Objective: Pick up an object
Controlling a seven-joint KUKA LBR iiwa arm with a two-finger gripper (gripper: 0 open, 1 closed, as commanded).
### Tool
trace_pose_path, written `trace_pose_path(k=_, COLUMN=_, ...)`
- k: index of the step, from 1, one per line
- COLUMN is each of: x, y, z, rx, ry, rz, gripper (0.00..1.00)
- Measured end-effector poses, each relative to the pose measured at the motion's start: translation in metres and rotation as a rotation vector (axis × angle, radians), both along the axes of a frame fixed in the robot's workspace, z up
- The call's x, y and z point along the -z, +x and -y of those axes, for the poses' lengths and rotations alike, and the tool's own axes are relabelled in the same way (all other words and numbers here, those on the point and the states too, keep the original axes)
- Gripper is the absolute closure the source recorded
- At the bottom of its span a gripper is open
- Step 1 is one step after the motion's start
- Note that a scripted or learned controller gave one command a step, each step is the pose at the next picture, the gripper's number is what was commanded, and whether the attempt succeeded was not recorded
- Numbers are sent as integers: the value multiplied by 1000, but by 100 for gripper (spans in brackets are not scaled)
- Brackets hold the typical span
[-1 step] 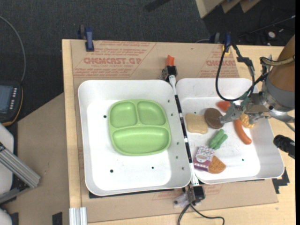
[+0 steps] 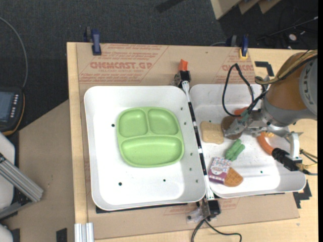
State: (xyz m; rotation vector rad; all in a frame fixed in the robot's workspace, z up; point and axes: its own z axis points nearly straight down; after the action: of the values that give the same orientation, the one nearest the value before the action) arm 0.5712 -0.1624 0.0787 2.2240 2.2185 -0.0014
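The hand [image 2: 235, 129] hangs low in the right bin [image 2: 262, 183], beside the tan bread slice [image 2: 212, 133] and above the green piece [image 2: 234, 149]; its state cannot be told. Crowded objects risk a glancing, failed grasp.

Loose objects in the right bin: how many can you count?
5 at least: tan bread slice, green block, purple-and-white packet, orange waffle piece, orange sausage. The gripper and arm may hide more.

A robotics lab: clamped cardboard-topped bench [image 2: 151, 59], loose cables [image 2: 237, 84], and aluminium framing [image 2: 20, 180] on dark carpet.
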Motion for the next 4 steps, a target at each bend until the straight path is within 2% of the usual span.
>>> trace_pose_path(k=1, x=-8, y=62, z=-16, rx=-6, ry=-2, rz=10, gripper=0)
trace_pose_path(k=2, x=-6, y=13, z=-45, rx=-2, ry=2, rz=-2, gripper=0)
trace_pose_path(k=3, x=-7, y=55, z=-9, rx=-2, ry=-2, rz=6, gripper=0)
trace_pose_path(k=4, x=-6, y=-12, z=-53, rx=-3, ry=4, rz=-5, gripper=0)
